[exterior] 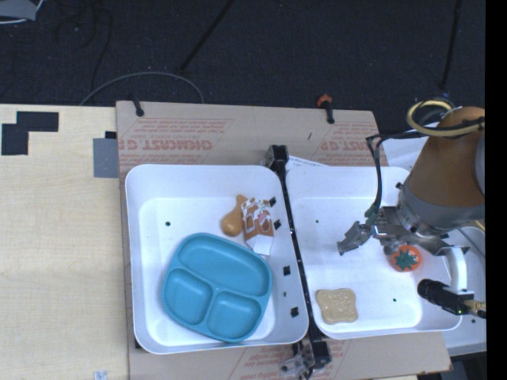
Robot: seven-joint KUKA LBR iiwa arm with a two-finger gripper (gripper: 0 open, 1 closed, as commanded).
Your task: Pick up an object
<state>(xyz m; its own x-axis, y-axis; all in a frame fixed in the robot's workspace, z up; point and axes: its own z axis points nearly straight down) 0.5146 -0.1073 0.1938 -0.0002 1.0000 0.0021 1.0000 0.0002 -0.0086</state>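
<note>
My gripper hangs over the middle of the right bin, reaching in from the right under the orange-banded wrist. A tan slice of toast lies flat on the bin floor below and slightly left of the gripper, apart from it. A small orange-red round object with a green spot lies to the gripper's right, partly tucked under the arm. I see nothing in the gripper.
The left bin holds a blue divided plate and, at its upper right, an orange-brown toy with a white patterned piece. A black divider separates the bins. Cables and a black fitting lie at the right edge.
</note>
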